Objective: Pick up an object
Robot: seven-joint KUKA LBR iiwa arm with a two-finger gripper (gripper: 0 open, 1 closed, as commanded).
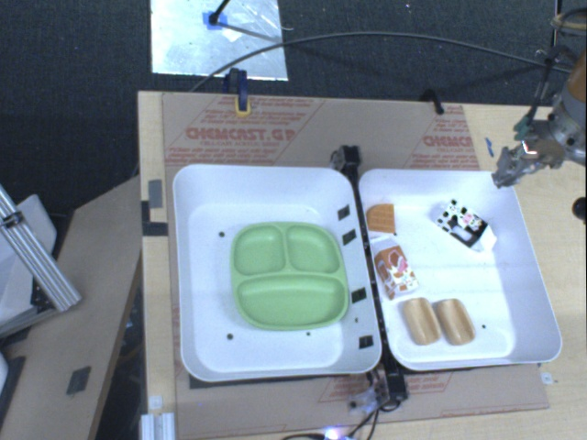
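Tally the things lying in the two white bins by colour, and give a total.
Green: 1, the divided plate
Tan: 2, the two rolls
Orange: 1, the small piece
Red and white: 1, the packet
Black and white: 1, the patterned block
Total: 6

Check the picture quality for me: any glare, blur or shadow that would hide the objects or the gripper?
Camera view: glare washes out the foil sheet beyond the bench; the gripper at the right bin's far corner is blurred, with a bright glint; the green tray, black-and-white box and two bread rolls are evenly lit and sharp, with faint shadows.
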